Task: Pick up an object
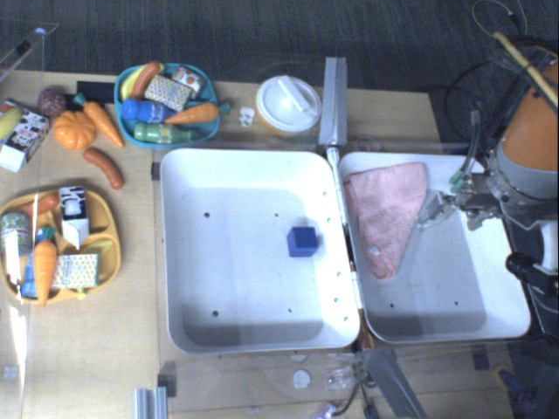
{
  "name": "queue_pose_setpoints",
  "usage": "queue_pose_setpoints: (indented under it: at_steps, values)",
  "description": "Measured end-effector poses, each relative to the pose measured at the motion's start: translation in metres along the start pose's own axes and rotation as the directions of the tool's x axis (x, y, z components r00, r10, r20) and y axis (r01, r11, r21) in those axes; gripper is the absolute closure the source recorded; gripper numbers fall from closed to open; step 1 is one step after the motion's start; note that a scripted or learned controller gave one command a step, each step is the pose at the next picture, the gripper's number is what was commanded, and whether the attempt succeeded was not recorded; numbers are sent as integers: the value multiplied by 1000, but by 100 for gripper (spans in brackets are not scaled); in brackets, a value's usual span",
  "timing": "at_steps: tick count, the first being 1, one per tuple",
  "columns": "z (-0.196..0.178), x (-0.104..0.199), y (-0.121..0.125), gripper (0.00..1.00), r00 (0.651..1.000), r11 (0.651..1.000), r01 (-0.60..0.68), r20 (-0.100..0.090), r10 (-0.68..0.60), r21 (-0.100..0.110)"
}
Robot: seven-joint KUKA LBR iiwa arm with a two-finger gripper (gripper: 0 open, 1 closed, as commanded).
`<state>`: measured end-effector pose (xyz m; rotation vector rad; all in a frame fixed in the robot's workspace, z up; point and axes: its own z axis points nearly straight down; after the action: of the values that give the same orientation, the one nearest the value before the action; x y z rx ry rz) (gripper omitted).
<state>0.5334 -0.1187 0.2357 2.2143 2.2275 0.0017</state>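
Even overhead light; white bins bright, faint bluish cast, soft shadows, slightly grainy, mild blur.

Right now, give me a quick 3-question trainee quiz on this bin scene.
1. True or false: the blue cube lies in the left bin.
2. What lies in the right bin? A) pink cloth B) orange carrot C) white lid
3. Fill in: the gripper is over the ___ bin.

Key: 1 true; 2 A, the pink cloth; 3 right.
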Motion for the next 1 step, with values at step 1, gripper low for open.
queue_pose_setpoints:
  at_steps: [1]
  values:
    - [140, 14, 44, 0, 995, 995, 102, 1, -102, -5]
